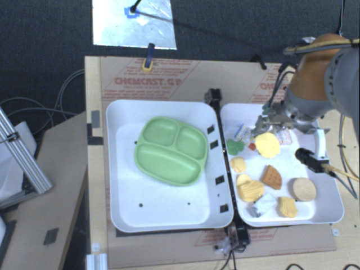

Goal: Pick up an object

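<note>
While the arm [315, 77] reaches in from the right, the claw [269, 127] sits low over the right bin [337, 207], at its upper-left part, just above a round yellow object [268, 145]; can't tell if touching, or whether anything is grasped. Rest of the food toys lie in the same bin: waffle piece [271, 177], tan disc [304, 189], yellow lumps [250, 190] nr front, small green bit [234, 147]. Left bin [121, 207] holds a green divided plate [171, 150], 3 compartments. Both bins on cardboard-topped worktop [169, 77].
</note>
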Motion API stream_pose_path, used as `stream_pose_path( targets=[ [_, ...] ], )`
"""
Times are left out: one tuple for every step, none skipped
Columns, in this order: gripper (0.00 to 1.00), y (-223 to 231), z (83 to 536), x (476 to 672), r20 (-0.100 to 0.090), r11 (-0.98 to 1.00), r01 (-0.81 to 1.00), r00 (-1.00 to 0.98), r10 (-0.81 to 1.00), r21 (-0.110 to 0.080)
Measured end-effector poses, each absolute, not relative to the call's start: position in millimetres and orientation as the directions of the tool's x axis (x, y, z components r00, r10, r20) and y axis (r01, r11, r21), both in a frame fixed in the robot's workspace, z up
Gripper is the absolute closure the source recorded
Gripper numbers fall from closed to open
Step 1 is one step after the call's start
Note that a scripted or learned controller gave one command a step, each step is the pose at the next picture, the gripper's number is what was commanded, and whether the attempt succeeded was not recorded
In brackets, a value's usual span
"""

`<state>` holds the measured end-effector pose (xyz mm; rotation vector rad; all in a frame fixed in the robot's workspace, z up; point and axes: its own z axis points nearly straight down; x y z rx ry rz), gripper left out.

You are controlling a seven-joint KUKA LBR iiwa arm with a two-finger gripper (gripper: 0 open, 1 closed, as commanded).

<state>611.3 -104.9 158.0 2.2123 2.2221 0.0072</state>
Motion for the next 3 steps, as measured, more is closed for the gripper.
stream_pose_path(
  targets=[
    [1.0,-114.6,216.7,613.6,-0.002,0.003,1.0,-0.003,1.0,0.007],
    [1.0,-114.6,225.1,614.5,0.0,0.004,1.0,-0.004,1.0,0.003],
    [1.0,-62.1,215.0,605.8,0.002,0.009,1.0,-0.009,1.0,0.001]
  ],
)
